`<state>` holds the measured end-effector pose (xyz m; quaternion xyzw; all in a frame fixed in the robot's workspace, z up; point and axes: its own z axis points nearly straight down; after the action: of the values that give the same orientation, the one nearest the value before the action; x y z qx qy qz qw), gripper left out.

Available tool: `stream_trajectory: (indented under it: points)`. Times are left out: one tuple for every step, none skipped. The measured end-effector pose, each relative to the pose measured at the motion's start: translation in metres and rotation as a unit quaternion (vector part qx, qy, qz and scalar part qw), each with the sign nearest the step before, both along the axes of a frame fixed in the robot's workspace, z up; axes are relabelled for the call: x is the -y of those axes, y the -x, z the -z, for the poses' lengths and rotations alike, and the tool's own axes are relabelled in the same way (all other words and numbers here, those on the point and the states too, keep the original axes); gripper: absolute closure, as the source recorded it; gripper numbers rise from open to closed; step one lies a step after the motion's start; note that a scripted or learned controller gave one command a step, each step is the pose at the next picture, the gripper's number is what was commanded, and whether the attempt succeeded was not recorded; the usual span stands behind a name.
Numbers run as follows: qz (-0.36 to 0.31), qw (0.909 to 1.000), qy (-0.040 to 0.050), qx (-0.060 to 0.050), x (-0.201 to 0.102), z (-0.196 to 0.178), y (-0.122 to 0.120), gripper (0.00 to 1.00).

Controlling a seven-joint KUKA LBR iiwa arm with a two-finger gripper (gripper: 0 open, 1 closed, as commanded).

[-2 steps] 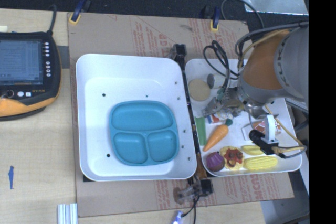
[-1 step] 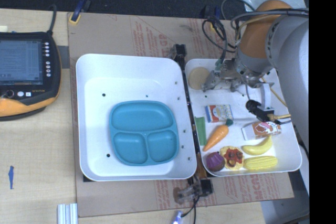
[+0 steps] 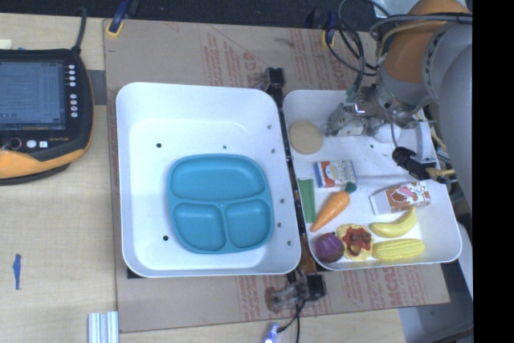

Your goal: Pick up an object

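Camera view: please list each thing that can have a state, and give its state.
Gripper: low over the right bin's far end, nothing seen held.
Blue tray: flat in the left bin, compartments bare.
Carrot: lying slanted.
Corn: lying flat.
Pendant: screen lit.

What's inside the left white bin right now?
A blue divided tray with three compartments lies in the left bin. The bin floor beneath the tray is covered, so anything there is hidden.

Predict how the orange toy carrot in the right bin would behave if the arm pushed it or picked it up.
The orange toy carrot with the green tip looks like rigid plastic, so probably stiff and light. Its round, tapered body may roll in a curve when pushed, and could slip from the pincer at the narrow end.
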<state>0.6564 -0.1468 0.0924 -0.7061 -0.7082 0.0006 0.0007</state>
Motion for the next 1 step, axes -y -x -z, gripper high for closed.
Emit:
stream_trajectory:
  points:
    - [-0.001, 1.0, -0.0002, 0.0, 0.0352, -0.0112, -0.0003, 0.0]
